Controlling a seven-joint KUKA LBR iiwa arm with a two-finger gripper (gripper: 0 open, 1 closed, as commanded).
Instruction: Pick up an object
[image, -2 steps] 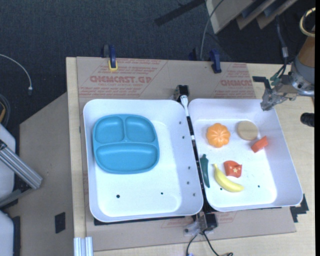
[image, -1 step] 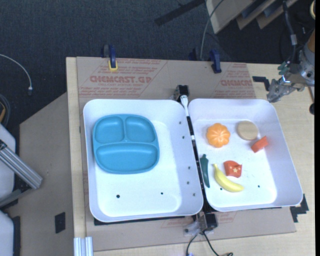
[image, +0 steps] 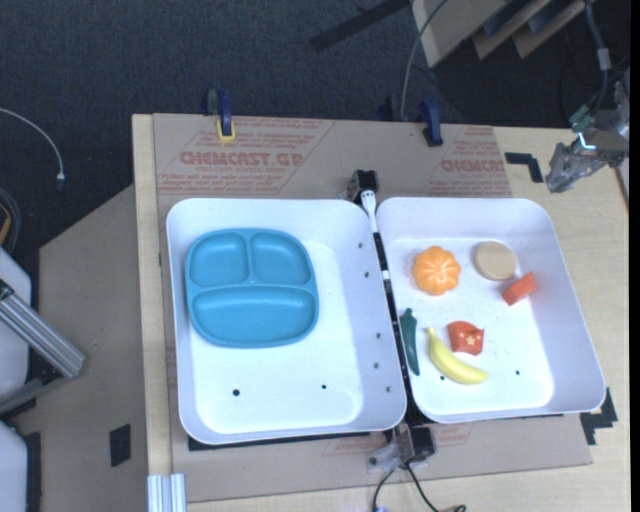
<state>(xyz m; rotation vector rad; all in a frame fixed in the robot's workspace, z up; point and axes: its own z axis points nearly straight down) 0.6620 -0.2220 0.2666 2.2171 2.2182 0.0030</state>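
Gripper (image: 566, 170) above bench beyond right bin (image: 575, 330); grasp state not discernible. In bin: orange (image: 437, 270), banana (image: 455, 362), 3 others.

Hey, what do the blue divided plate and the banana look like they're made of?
The blue divided plate looks like moulded plastic: one even colour, soft sheen, rounded compartment ridges. The banana seems a plastic toy: uniform glossy yellow, no blemishes. Real fruit can't be ruled out from this view.
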